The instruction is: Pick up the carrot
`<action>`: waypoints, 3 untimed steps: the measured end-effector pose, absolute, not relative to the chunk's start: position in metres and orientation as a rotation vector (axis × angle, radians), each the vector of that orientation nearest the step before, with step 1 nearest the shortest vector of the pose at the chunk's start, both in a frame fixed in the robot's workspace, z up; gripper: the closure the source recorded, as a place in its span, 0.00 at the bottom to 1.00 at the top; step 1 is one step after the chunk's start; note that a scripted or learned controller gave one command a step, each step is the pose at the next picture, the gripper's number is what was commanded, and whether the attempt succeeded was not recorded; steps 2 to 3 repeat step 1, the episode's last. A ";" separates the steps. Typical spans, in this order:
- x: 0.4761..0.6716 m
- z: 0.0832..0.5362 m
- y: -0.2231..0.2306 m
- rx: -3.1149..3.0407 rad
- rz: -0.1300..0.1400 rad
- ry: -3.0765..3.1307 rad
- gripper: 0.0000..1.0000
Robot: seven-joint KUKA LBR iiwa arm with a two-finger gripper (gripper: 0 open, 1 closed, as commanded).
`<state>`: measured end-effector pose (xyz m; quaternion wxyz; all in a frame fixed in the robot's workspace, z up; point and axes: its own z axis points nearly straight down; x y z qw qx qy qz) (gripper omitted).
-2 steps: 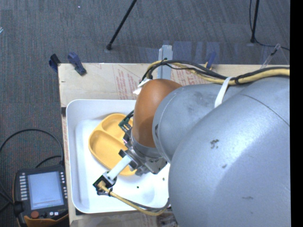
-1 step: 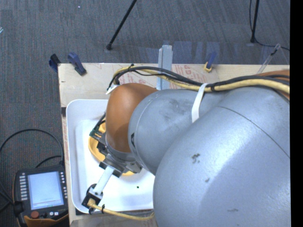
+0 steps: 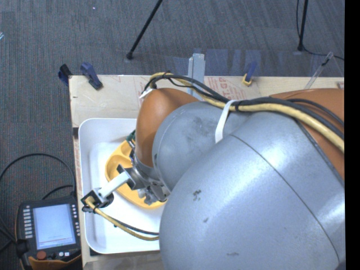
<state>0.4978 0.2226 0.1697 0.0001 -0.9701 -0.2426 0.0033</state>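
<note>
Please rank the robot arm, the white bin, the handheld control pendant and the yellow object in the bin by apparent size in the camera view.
1. Robot arm, though closeness to the camera inflates it.
2. White bin, partly covered.
3. Control pendant.
4. Yellow object, mostly hidden, so unsure.

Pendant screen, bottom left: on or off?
On. The pendant screen glows pale blue-white against its dark casing; what it displays is too small to read.

A robotics lab: teach pendant (image 3: 49,228), clamps (image 3: 91,75), tripod legs (image 3: 147,22) on carpet.
</note>
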 end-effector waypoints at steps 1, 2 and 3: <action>0.485 0.185 0.244 -2.958 0.014 -1.061 1.00; 0.485 0.185 0.244 -2.958 0.014 -1.061 1.00; 0.485 0.185 0.244 -2.958 0.014 -1.061 1.00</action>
